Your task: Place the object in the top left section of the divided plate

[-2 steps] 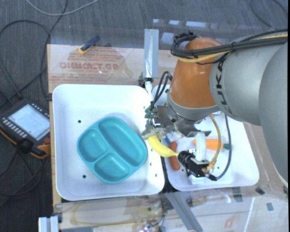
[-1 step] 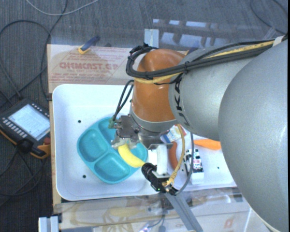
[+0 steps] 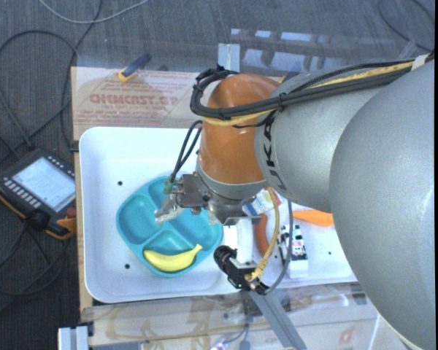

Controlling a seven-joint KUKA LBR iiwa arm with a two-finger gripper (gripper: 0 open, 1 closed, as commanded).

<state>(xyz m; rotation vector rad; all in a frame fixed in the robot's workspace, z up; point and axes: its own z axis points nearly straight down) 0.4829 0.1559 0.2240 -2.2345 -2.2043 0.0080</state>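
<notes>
Below, banana (image 3: 172, 259) near the claw (image 3: 166, 210).

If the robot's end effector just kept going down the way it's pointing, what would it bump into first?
Probably the blue divided plate. The end effector hangs over the plate's middle, pointing down and a bit left, away from the banana in the bottom section. Height above the plate is hard to judge from this view.

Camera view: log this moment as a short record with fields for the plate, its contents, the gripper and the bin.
plate: blue divided plastic plate, lying in the left white shallow bin
contents: yellow banana in the plate's lower section
gripper: metal two-finger gripper over the plate's middle, nothing seen between its fingers
arm: grey arm with orange band above the plate's right side
</notes>
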